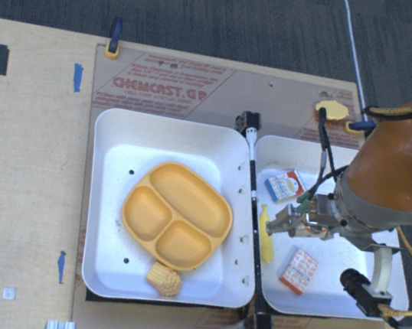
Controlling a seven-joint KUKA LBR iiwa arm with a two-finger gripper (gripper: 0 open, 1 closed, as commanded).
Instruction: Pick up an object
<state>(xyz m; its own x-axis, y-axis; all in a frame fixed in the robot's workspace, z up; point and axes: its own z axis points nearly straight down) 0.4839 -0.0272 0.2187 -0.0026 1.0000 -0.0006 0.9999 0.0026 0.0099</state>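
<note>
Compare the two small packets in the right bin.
The blue packet lies near the bin's far side, with blue and white print; the orange packet lies nearer the front edge, with orange-red and white print. The orange packet looks a bit longer and is tilted differently. Both are small, flat, and lie apart from the gripper.

The tabletop [15,192] carried a printed board [202,89]; on that board two white bins [102,182] sat side by side, touching.
</note>
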